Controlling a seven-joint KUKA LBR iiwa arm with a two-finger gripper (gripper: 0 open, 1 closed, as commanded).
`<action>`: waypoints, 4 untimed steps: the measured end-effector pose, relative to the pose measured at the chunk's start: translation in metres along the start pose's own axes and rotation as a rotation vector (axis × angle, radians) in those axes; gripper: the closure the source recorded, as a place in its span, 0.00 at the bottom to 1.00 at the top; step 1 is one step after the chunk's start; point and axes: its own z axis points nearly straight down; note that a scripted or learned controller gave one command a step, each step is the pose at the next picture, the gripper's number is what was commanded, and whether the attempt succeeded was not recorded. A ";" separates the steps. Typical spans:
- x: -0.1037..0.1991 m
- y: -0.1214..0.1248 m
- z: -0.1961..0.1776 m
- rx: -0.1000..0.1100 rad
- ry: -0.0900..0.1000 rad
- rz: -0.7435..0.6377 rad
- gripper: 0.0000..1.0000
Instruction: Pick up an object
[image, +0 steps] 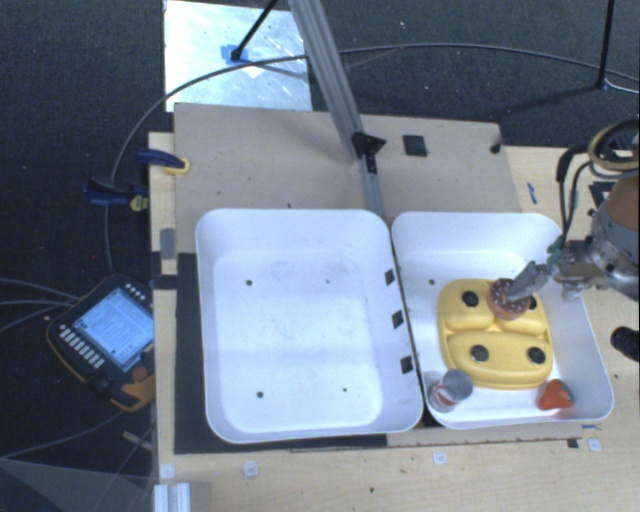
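A yellow moulded block (496, 345) lies in the right white bin (470, 240) on a tan table (270, 160) over dark carpet (70, 90), the gripper (512, 293) above a brown ring (506, 298) on it, finger spread unclear.

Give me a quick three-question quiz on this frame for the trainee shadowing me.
1. True or false: the yellow tray lies in the left bin.
2. Which item sits nearest the right bin's front right corner? A) red toy B) small can C) brown ring
3. Fill in: the gripper is over the ____ bin.

Key: 1 false; 2 A; 3 right.
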 end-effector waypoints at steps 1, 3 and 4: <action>0.000 0.005 0.043 -0.002 -0.001 0.001 0.00; -0.004 0.002 0.073 -0.006 -0.002 -0.001 1.00; -0.011 -0.001 0.025 -0.008 -0.003 0.001 1.00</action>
